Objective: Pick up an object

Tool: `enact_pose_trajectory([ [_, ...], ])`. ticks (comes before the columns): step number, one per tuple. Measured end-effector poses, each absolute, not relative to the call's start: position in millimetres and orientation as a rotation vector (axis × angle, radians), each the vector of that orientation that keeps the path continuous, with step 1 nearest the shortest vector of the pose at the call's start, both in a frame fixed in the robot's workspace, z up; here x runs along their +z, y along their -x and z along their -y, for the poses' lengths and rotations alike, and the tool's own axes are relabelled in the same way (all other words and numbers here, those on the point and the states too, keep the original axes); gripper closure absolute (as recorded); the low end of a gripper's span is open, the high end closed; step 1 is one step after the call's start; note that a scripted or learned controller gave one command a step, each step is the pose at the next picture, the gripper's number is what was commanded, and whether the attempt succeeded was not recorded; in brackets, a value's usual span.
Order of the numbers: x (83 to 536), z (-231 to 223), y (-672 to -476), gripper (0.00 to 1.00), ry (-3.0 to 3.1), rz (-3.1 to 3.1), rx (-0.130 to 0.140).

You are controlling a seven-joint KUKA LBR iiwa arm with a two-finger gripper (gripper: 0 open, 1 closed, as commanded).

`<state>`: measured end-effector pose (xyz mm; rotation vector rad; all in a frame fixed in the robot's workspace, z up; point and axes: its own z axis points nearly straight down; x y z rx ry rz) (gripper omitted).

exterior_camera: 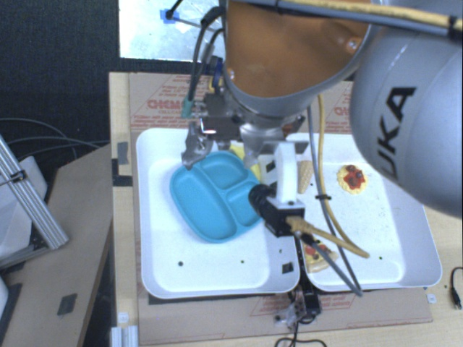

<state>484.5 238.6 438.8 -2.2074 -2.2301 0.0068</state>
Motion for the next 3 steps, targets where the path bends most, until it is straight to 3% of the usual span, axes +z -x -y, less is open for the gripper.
enact_pose_trajectory([
  [1, 443.4, -234.4, -486.4, 0.00, 2.216, 2.227, -0.002],
  [2, 285.9, -234.2, -485.8, 0.00, 2.220, 2.219, 0.009],
  [3, 280.6, -166.8, -486.9, 0.00, 2.227, 2.216, 0.003],
])
